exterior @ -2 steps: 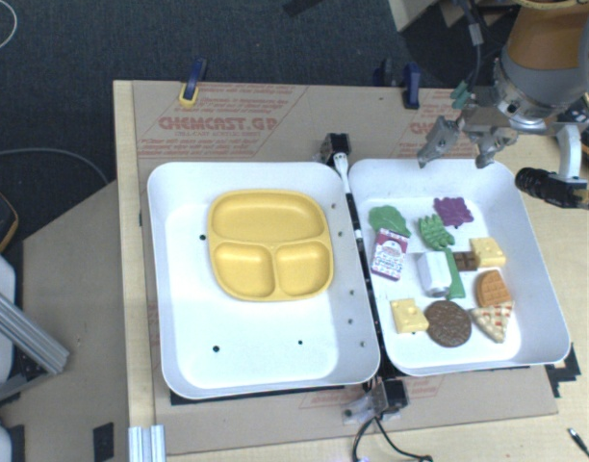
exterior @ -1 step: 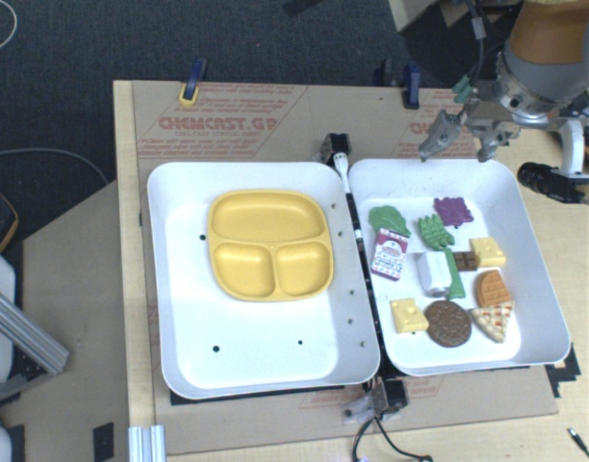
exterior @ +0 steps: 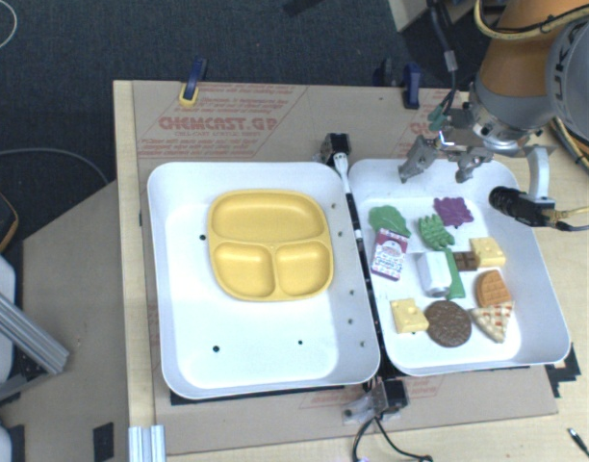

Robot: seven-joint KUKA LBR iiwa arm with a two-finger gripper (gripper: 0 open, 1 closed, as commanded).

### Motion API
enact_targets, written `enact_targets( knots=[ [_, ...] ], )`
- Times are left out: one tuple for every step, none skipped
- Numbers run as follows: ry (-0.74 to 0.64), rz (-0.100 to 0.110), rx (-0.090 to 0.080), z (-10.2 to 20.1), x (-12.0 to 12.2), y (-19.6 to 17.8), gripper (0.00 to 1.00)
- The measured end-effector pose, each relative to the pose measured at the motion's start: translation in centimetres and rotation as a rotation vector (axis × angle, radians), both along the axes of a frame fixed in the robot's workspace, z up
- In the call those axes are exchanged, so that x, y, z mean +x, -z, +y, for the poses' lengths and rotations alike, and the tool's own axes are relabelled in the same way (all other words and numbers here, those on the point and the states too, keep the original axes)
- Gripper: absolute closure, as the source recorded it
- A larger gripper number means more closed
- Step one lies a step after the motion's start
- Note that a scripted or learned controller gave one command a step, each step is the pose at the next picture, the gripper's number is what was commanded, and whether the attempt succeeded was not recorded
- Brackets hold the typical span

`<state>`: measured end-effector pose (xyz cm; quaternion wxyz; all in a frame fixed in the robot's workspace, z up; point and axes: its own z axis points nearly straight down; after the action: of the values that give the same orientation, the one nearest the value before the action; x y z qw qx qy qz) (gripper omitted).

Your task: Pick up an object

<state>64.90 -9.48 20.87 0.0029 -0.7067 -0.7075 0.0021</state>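
Pincer (exterior: 439,166) spread wide, holding nothing, over right bin's (exterior: 540,340) far edge; purple grapes (exterior: 453,210) just below; toys crowded; likely risk: fingers nudge neighbours, grasp slips.

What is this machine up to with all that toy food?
A robot arm reaches in over the right-hand white bin, which holds a scatter of toy food: purple grapes, a brown cookie, cheese cubes and a small milk carton. Its claw hangs open above the bin's far edge, with nothing between its fingers. The left bin holds a yellow divided plate. Nothing has been picked up yet.
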Motion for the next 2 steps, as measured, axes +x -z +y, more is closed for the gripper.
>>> enact_targets(
  knots=[
    [0.002,0.001,0.000,-0.9,0.1,5.7,0.00],
    [0.000,-0.001,0.000,-0.5,0.1,10.1,0.00]
  ],
)
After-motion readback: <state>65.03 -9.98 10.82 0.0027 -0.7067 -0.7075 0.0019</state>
